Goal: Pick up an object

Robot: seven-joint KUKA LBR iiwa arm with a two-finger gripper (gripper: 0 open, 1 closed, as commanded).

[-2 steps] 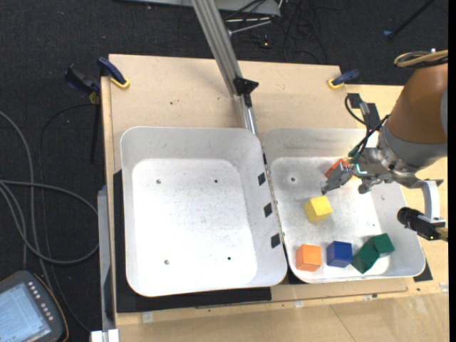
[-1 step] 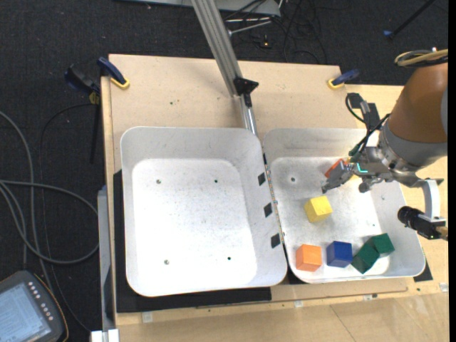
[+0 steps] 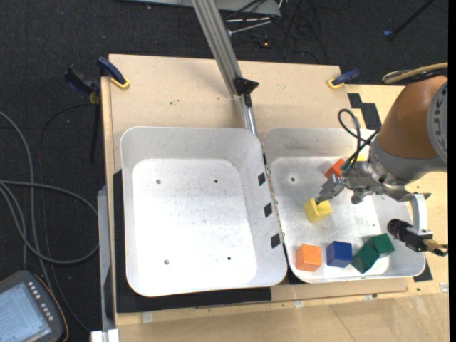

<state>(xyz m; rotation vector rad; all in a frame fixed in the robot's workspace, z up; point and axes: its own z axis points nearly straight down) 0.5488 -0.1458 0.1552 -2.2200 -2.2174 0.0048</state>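
Bench (image 3: 185,95) wood fills the middle of the view, pale and flat, with dark floor all around it. Two white bins sit side by side on it. The left bin (image 3: 142,191) is the bigger one. The right bin (image 3: 285,152) holds all the blocks.

The arm (image 3: 417,130) comes in from the right. It is grey with a wide orange band, and it reaches over the right bin. A long grey pole (image 3: 217,38) slants down from the far side to the spot where the two bins meet.

The gripper (image 3: 329,191) hangs low over the middle of the right bin. I cannot tell if it is open or closed.

A yellow block (image 3: 318,209) lies just near of the gripper tip, very close to it. It looks tilted. I cannot tell if they touch. A small red-orange block (image 3: 335,168) peeks out just far of the gripper, partly hidden by it.

Three more blocks sit along the near wall of the right bin. The green block (image 3: 373,254) is on the right. The blue block (image 3: 340,254) is in the middle, just beside the green one. The orange block (image 3: 308,256) is on the left, just beside the blue one.
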